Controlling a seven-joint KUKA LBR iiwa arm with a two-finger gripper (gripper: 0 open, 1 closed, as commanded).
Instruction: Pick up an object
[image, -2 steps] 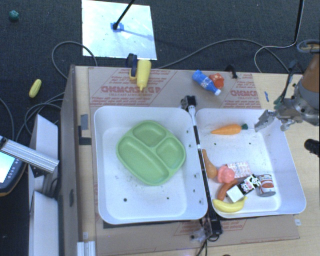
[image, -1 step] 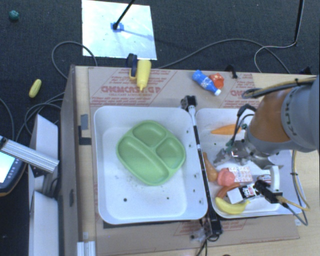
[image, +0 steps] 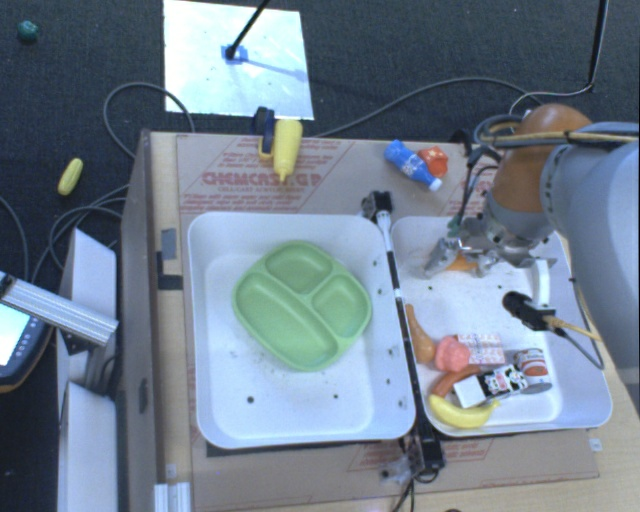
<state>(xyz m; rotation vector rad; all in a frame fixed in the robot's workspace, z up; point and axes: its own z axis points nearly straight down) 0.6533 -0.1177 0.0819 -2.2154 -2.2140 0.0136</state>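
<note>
Cardboard-topped bench, two white bins (image: 300, 425), hand (image: 462, 255) low over small orange object (image: 462, 264), finger spread unclear

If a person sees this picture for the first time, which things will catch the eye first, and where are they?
The green divided plate stands out most, lying in the middle of the left bin. Next comes the grey arm with its orange band, reaching in from the right, its gripper low over the back of the right bin. A heap of small toys lies at that bin's front, the yellow banana nearest the edge.
</note>
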